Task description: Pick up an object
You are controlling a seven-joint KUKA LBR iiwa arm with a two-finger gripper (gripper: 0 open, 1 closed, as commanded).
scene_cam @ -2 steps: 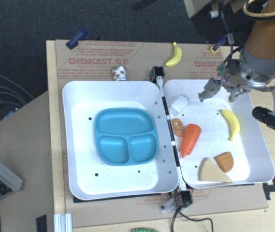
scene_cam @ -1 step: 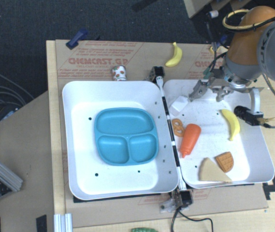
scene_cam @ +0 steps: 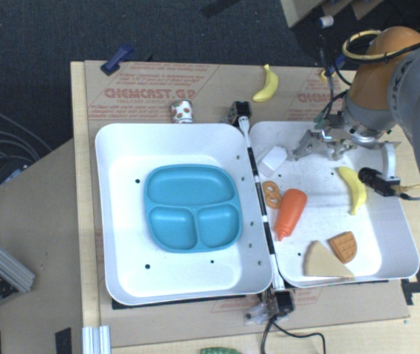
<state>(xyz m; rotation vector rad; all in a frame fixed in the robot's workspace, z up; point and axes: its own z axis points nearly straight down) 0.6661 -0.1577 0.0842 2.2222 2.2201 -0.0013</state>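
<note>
My gripper [scene_cam: 320, 147] hovers at the back of the right bin [scene_cam: 396, 220], its two fingers spread open with nothing between them. A white block [scene_cam: 272, 158] lies just to its left. A yellow banana [scene_cam: 353, 188] lies in front of it and to the right. Further forward are a pretzel [scene_cam: 271, 194], an orange carrot [scene_cam: 291, 211], a brown bread piece [scene_cam: 344, 246] and a tan wedge [scene_cam: 323, 261]. All rest on the bin floor, apart from the gripper.
The left bin [scene_cam: 121, 257] holds a blue divided plate [scene_cam: 193, 206]. On the bench behind the bins lie a second banana [scene_cam: 266, 85], a small patterned cup [scene_cam: 182, 110] and a blue clip [scene_cam: 116, 60]. The arm's grey and orange wrist [scene_cam: 379, 80] looms over the right bin's back corner.
</note>
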